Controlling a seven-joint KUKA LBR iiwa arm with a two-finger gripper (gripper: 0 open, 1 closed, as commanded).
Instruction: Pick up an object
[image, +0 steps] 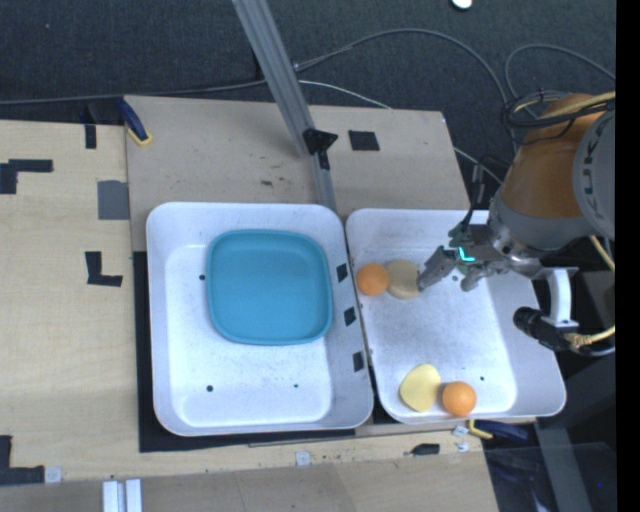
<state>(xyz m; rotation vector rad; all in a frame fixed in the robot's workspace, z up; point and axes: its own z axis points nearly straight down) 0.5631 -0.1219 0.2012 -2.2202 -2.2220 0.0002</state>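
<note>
A robotics lab: taped plywood bench (60, 300), 2 white bins (165, 300), loose cables (480, 60).
</note>
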